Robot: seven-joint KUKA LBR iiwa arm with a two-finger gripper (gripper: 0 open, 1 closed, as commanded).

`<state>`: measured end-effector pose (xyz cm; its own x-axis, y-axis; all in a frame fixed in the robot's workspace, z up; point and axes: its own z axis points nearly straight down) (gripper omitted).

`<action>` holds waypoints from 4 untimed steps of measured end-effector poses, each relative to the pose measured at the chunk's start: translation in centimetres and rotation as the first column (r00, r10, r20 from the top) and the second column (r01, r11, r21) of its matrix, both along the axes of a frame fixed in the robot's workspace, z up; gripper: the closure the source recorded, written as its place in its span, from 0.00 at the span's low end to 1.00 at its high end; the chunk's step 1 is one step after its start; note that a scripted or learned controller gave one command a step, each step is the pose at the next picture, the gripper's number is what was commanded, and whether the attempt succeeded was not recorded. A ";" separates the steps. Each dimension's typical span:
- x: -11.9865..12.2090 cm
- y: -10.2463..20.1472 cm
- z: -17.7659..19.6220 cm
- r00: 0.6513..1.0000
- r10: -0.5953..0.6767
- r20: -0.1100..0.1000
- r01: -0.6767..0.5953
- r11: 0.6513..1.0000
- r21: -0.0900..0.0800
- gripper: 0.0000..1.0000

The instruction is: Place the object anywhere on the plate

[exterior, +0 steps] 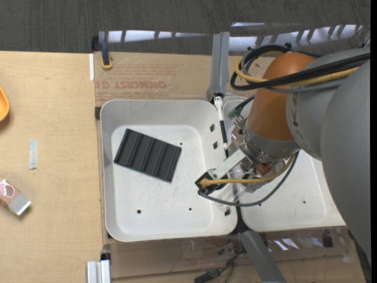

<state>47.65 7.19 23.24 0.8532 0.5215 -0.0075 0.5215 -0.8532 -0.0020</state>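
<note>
Bench (53, 99), left edge: orange item (2, 106), cut off; grey strip (33, 155); pink-and-white packet (13, 197). Left bin (159, 214): black ribbed slab (148, 155), flat, askew, toward the bin's upper left corner. Arm (330, 117): enters from the right, wrist bent down over the edge shared with the right bin (306, 211). Gripper (238, 173): apart from the slab; whether apart or together cannot be told.

L bin (159, 208) mostly open — ridged black slab (147, 154) blocks upper-left.
</note>
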 end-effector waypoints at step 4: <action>17.3 12.4 -6.7 0.939 -0.344 0.008 0.344 0.939 0.001 0.00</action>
